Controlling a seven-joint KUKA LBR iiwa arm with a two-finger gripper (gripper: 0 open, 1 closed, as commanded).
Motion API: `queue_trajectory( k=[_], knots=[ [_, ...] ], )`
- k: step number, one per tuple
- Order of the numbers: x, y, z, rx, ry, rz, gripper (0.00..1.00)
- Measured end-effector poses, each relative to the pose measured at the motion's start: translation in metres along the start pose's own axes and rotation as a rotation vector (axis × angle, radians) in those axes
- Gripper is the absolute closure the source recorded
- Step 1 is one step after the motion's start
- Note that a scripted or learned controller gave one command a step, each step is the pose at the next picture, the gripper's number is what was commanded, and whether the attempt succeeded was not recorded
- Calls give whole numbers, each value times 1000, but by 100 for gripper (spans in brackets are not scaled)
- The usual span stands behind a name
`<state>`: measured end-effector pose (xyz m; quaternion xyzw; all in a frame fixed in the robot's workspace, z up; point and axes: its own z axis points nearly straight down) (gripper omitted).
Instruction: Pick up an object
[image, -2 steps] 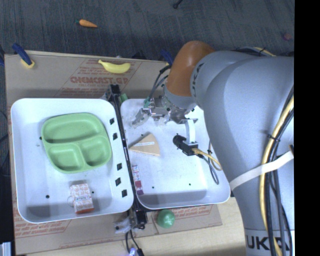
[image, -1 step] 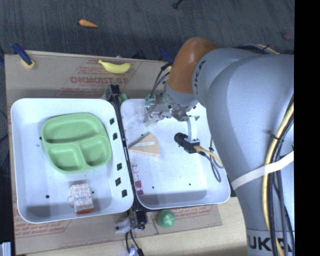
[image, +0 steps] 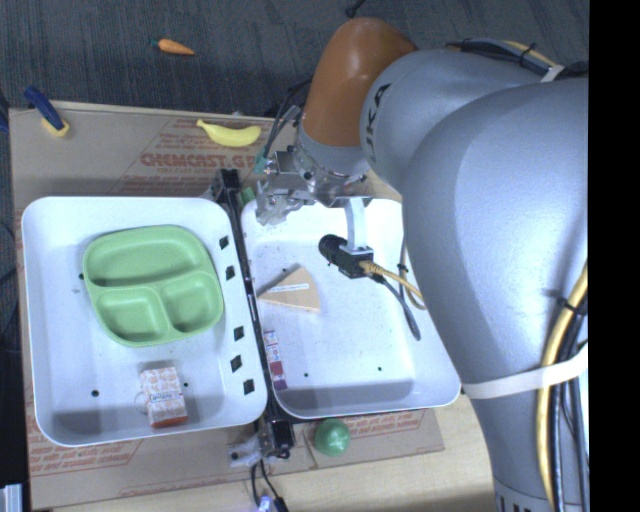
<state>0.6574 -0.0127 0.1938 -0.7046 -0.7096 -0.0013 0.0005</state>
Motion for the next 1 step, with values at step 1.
queue_trajectory(
  k=[1],
  knots=[
    [60, -3, 2, 4, -2, 0, 100]
  ],
)
